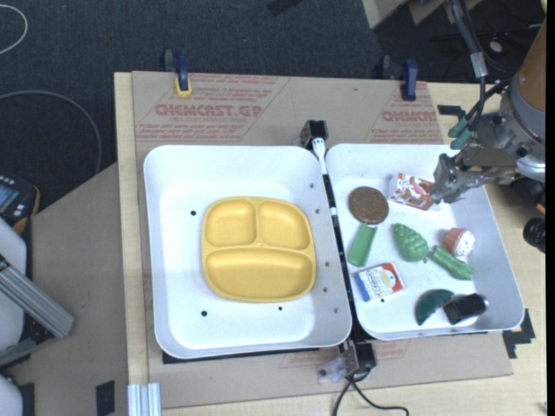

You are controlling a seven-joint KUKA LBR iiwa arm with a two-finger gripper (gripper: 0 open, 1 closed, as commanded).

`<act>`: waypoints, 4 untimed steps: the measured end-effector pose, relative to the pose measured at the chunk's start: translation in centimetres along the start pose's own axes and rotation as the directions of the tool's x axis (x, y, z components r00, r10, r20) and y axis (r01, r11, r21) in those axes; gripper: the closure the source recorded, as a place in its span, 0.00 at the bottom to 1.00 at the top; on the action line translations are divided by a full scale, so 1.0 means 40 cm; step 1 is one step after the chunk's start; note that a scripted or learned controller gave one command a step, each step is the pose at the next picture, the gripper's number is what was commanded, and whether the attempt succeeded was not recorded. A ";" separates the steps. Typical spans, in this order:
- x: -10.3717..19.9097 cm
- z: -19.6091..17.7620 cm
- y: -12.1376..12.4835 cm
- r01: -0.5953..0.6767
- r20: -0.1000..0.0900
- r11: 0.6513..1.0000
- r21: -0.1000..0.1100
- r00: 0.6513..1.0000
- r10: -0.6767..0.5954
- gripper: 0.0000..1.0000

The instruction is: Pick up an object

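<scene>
Camera view. The landmark is the yellow three-compartment plastic tray (pixel 257 249), lying centred in the left shallow white bin (pixel 173 319). Right of the tray, past the shared rim, is the right shallow white bin (pixel 503 258), which holds all loose objects. Nearest the tray are a round brown disc (pixel 368 204), a green cylindrical piece (pixel 361 244) and a small white packet with red and blue print (pixel 380 282). Further right lie a bumpy green toy (pixel 411 242), a red-and-white wrapper (pixel 410 191), a red, white and green item (pixel 456 250), a dark teal curved piece (pixel 432 303) and a small black block (pixel 466 308). The grey two-finger gripper (pixel 448 183) hangs just right of the wrapper; whether it is spread or closed cannot be told.
</scene>
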State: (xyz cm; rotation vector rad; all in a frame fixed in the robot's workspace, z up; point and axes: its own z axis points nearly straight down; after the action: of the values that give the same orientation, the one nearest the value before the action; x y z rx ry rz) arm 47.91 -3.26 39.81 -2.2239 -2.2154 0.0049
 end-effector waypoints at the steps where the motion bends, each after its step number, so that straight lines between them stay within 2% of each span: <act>1: 0.039 0.053 0.001 0.006 -0.001 1.000 0.000 1.000 -0.006 1.00; 2: 0.194 -0.088 0.001 0.012 -0.003 1.000 -0.012 1.000 -0.012 1.00; 3: 0.132 -0.024 0.000 0.000 0.000 1.000 -0.001 1.000 0.000 1.00; 4: 0.225 -0.062 0.000 0.008 -0.001 1.000 -0.008 1.000 -0.008 1.00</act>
State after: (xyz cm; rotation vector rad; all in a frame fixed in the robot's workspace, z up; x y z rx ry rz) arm 47.96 5.74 42.30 -2.2183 -2.2278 -0.0055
